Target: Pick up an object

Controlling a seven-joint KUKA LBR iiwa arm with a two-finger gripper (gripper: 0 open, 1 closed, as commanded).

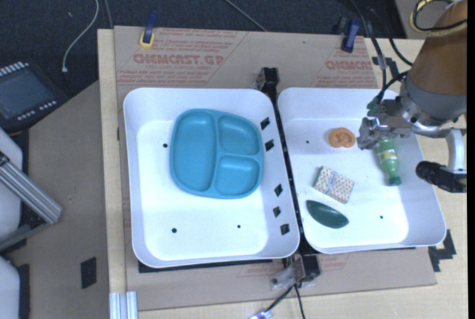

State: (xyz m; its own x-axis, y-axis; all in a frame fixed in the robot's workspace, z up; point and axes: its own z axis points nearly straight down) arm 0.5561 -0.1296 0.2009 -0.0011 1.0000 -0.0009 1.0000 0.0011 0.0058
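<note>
Nearest the front edge of the right bin (415, 232), a dark green oval piece (327, 214) is lying close to the wall that divides the two bins. Just behind it, a small patterned packet (333, 185) is resting tilted, touching or nearly touching the green piece. Across the divider, the left bin (148, 184) is carrying a blue divided plate (217, 153) near its middle.

Farther back in the right bin, a green bottle (387, 162) is lying on its side, its long axis running roughly from the bin's back toward its front, cap end pointing back. The gripper (376, 133) is sitting right at that cap end, touching or just above it, with the arm (439, 73) reaching in over the bin's right edge. How the jaws are standing cannot be told here: the wrist body is covering them.

A small orange ring-shaped object (341, 138) is lying just beside the gripper, toward the divider.

The bottle is probably the target, since it lies directly under and forward of the gripper. A grip across its narrow width, square to that back-to-front axis, looks likeliest to hold; the rounded body could roll sideways.
</note>
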